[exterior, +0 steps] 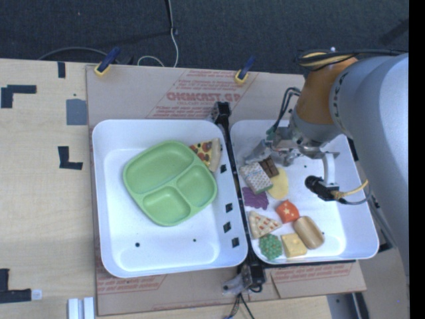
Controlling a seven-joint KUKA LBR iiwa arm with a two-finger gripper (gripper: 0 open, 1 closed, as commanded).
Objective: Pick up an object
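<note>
The gripper [271,153] is down in the right bin [352,234], up and to the left of the red tomato piece [287,211]. From this angle I cannot tell whether the claw is wide, narrow or closed on anything; its tip is lost among the toys.

Right at that tip sits a brown block [269,167], above and left of the tomato piece, touching or nearly touching the gripper, I can't say which. A checked square [253,176] lies further left of the tomato piece, beside the block. A pale yellow oval [279,185] rests just above the tomato piece, and a purple piece [254,197] is to its left. Below-left of the tomato piece is a tan triangular wedge [263,224]. Lower still there's a green bumpy lump [270,246], with a yellow cube [293,245] straight below the tomato piece. A tan roll [309,231] lies just below-right.

Well left of the tomato piece, in the left bin [116,244], a green divided plate [170,183] lies with a pizza slice [208,151] at its upper right edge.
</note>
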